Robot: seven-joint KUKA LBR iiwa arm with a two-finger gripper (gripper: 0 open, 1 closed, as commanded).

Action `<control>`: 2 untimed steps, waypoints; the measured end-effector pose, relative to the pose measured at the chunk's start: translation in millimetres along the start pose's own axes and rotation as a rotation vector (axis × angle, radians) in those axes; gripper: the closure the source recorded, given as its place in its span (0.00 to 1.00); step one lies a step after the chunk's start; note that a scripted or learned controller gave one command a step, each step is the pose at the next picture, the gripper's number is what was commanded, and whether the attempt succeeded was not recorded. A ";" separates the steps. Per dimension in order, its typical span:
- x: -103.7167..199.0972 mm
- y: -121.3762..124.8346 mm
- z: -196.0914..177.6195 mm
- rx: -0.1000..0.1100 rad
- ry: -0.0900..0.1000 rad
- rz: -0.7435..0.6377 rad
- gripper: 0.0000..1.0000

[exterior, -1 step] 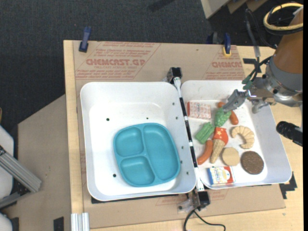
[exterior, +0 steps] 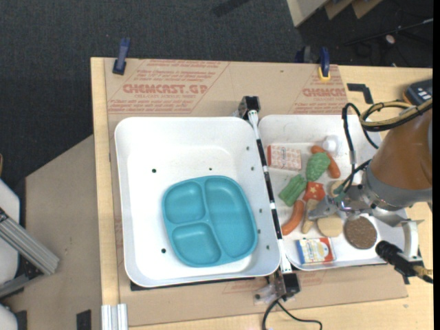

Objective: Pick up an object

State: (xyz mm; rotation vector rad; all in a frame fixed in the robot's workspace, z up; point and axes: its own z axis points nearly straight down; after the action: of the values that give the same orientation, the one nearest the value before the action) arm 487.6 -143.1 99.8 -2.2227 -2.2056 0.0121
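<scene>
End effector [exterior: 328,208] low in right bin [exterior: 292,126], among red pepper [exterior: 313,191], sausage [exterior: 293,218]; finger opening and grasp cannot be told. Teal tray [exterior: 209,220] in left bin [exterior: 137,184].

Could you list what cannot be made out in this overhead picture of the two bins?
- The gripper: small and dark among the food items, so its state is unclear.
- The right bin's far-right side: covered by the arm.
- The print on the small carton: too small to read.
- The white item near the bin's back: too small to identify.
</scene>
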 end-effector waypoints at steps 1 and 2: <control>31.5 47.5 16.2 -0.016 -0.002 -0.011 0.00; 29.4 103.5 14.1 -0.016 -0.003 -0.009 0.00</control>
State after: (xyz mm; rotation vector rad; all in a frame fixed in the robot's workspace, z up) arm 591.1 -114.4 84.4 -2.2218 -2.2252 -0.0018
